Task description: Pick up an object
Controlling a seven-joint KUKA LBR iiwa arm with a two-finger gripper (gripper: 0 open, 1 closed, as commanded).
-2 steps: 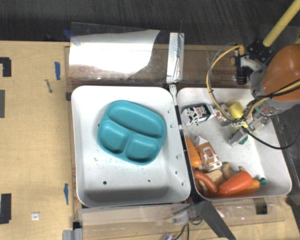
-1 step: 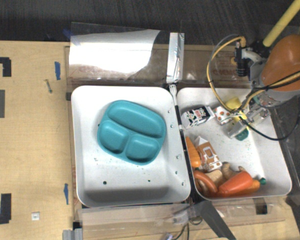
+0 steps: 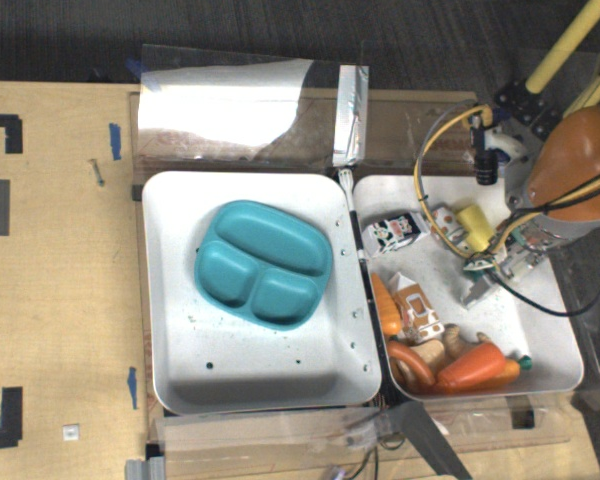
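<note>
The things to be picked lie in the right bin (image 3: 560,363), gathered mostly along its left and lower sides: an orange carrot toy (image 3: 477,365) with a green tip lies along the lower edge, a brown ring-shaped piece (image 3: 410,364) sits just left of it, a small orange and white carton (image 3: 418,308) rests above those, and a black and white patterned piece (image 3: 393,231) lies near the bin's upper left corner. A yellow block (image 3: 474,226) shows further right, close beside the gripper (image 3: 490,273), which hangs low over the middle of the right bin amid a yellow cable (image 3: 427,158) and dark wires; nothing can be made out between its fingers, and whether they stand spread or closed cannot be told from here. The arm's orange band (image 3: 572,158) is at the right edge, above the wrist. The left bin (image 3: 170,298) holds a teal divided plate (image 3: 264,262), well apart from the gripper. Both bins rest on a tan bench (image 3: 50,268)
</note>
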